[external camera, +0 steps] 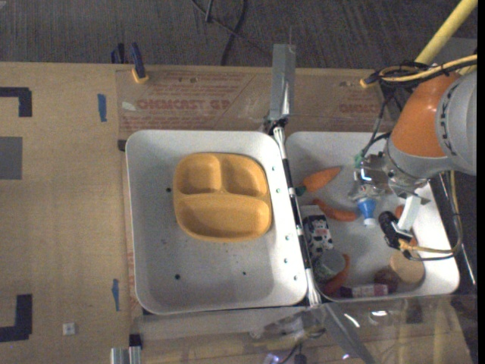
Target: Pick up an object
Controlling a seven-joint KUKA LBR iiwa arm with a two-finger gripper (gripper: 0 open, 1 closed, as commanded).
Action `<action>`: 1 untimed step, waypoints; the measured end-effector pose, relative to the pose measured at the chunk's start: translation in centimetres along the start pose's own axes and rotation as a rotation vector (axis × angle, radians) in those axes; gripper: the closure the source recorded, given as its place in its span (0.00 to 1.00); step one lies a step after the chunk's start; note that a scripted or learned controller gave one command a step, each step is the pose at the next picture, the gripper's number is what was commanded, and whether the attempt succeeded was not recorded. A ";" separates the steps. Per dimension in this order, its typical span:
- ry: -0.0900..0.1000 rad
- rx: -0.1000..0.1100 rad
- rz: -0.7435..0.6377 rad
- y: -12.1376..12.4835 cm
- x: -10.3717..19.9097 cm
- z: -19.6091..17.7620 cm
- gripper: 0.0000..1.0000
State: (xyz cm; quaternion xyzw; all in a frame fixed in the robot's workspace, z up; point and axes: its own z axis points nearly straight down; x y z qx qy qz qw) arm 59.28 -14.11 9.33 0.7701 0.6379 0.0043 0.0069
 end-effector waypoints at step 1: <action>0.003 0.015 -0.063 -3.7 -0.9 -6.2 1.00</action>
